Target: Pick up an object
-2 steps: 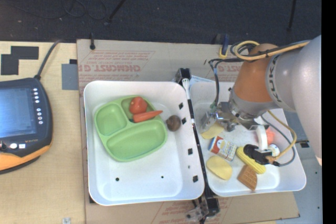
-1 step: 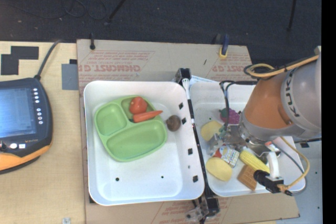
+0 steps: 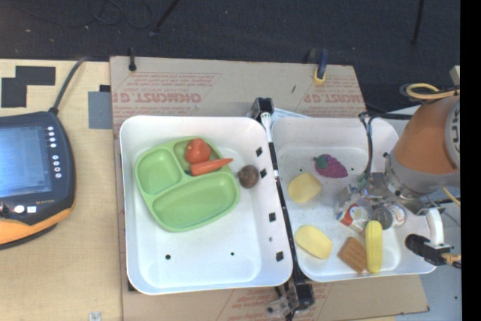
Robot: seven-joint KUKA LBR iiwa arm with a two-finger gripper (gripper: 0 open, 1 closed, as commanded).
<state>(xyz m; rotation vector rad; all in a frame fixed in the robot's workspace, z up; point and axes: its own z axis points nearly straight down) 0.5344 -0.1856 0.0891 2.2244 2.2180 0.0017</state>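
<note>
The arm [image 3: 425,143] crowds the right bin [image 3: 331,133], so a blind descent may jostle its neighbours. The gripper [image 3: 368,203] sits low among clutter; finger state cannot be told. The corn [image 3: 373,245], just below it, may roll away.

Two white bins sit side by side. The left bin [image 3: 150,252] holds a light green divided tray [image 3: 188,199] with a red tomato [image 3: 198,150] and an orange carrot [image 3: 210,166], and a brown ball [image 3: 249,176] beside it. The right bin [image 3: 331,133] shows purple grapes [image 3: 330,165], two pale yellow lumps [image 3: 304,188], yellow corn [image 3: 373,245] and a tan cracker [image 3: 351,254]. The arm's band [image 3: 421,143] is orange.
</note>
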